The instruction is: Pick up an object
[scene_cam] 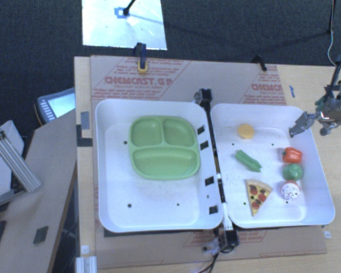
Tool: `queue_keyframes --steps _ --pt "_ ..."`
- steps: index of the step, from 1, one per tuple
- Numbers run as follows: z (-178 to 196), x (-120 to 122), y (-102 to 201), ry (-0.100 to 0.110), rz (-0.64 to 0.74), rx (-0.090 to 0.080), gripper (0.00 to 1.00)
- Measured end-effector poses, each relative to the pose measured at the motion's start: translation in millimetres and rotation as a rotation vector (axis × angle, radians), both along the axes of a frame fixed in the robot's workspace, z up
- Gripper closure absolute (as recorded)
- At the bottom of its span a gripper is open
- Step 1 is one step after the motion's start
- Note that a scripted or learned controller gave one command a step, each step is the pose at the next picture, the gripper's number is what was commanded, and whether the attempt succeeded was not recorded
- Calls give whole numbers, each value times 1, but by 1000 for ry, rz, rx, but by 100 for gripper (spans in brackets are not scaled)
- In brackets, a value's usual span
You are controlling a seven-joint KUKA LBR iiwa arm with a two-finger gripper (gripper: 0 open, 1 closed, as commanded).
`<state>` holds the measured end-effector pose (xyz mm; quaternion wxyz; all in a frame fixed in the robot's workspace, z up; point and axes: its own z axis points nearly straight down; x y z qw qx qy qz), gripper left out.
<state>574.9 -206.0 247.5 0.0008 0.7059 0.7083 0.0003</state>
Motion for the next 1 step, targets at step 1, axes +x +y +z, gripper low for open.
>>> queue_keyframes --steps 1 --pt "-62 0 4 4 -2 2 0"
